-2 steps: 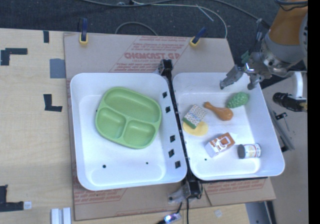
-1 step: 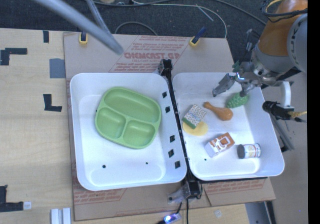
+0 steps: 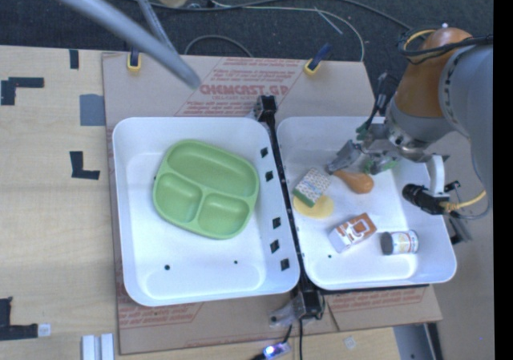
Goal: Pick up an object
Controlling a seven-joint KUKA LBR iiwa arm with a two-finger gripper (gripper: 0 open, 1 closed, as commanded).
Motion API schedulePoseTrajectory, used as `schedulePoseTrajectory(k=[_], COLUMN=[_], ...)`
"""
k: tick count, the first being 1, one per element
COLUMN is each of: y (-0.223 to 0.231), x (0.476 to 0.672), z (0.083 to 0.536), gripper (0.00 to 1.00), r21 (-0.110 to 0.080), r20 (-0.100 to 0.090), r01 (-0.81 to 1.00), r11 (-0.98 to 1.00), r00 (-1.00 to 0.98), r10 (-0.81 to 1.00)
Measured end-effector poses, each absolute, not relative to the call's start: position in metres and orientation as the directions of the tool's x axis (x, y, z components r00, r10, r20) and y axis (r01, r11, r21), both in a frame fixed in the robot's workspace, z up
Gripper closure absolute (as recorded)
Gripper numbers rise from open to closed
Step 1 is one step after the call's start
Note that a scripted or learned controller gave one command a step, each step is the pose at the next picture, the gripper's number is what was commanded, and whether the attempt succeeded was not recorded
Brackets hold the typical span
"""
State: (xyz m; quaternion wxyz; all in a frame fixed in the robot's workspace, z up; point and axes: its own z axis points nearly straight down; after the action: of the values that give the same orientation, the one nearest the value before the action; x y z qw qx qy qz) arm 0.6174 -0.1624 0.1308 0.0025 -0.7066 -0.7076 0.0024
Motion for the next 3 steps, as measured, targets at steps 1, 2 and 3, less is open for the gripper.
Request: schedulePoseTrajectory(k=[1,2,3], y=[-0.162,-0.161,-0.164], x=[0.619,0.622,0.628], z=[0.086,0.100,0.145], gripper=[0.00,1.00,1.00], r21=[0.003,0.012,0.002], r20=[0.000,-0.001,-0.001], r01=[1.000,1.000,1.000], r11=[0.000,0.002,0.001], r00=[0.000,-0.002,-0.001], r10=[1.000,1.000,1.000])
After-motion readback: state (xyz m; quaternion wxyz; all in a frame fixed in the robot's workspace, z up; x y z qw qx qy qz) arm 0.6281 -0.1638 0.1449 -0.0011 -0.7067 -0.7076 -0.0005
